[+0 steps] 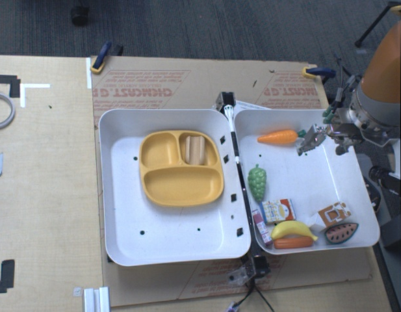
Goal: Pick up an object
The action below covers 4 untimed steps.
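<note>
Several toys lie in the right bin (356,174), and I judge the carrot (278,136) to be the one in hand, since my jaws (325,138) hover just beside its blunt end at the far side of that bin; this is the approach step, nothing lifted yet; nothing sits between my jaws, and whether they stand apart or together I cannot tell, for the metal parts blur into one another from above.

The next move, as I judge it, calls for a short shift toward the carrot's middle, a turn so the jaws straddle its narrow width and not its length, then a drop to the bin floor before closing; a close on the tapering tip would likely slip.

The carrot is orange, smooth, lying flat with its length across the bin, its point toward the divider (234,155) and its greenish stub toward me; it lies well apart from the green grapes (257,182) nearer the middle; the banana (294,229), small box (279,210) and watermelon slice (341,233) crowd the near edge; the left bin (122,239) bears a yellow divided plate (181,190) with a tan block (195,150) in one compartment.
</note>
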{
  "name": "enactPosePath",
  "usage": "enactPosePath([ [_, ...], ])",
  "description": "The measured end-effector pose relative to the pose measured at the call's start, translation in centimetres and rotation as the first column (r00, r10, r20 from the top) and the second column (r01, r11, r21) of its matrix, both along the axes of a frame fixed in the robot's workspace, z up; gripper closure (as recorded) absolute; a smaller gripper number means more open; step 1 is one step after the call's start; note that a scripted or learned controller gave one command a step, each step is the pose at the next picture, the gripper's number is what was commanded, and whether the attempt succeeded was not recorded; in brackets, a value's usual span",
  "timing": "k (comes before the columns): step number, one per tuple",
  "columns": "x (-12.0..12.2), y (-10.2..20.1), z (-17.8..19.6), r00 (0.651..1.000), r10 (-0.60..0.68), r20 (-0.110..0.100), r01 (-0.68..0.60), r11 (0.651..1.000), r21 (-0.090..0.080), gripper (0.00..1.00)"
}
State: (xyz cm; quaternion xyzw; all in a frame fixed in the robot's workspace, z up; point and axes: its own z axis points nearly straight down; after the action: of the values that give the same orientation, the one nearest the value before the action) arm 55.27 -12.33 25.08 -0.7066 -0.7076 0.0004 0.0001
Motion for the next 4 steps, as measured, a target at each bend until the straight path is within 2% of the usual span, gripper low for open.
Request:
enactPosePath([
  [1, -7.4, 0.1, -15.0, 0.985, 0.170, 0.001, -0.170, 0.985, 0.001, 0.00],
  [2, -7.3, 0.1, -14.0, 0.986, 0.167, 0.003, -0.167, 0.986, 0.001, 1.00],
  [3, -3.7, 4.4, 3.5, 0.968, 0.251, 0.003, -0.251, 0.968, -0.001, 1.00],
  [4, -2.5, 0.4, 20.1, 0.942, 0.334, 0.003, -0.334, 0.942, -0.003, 1.00],
])
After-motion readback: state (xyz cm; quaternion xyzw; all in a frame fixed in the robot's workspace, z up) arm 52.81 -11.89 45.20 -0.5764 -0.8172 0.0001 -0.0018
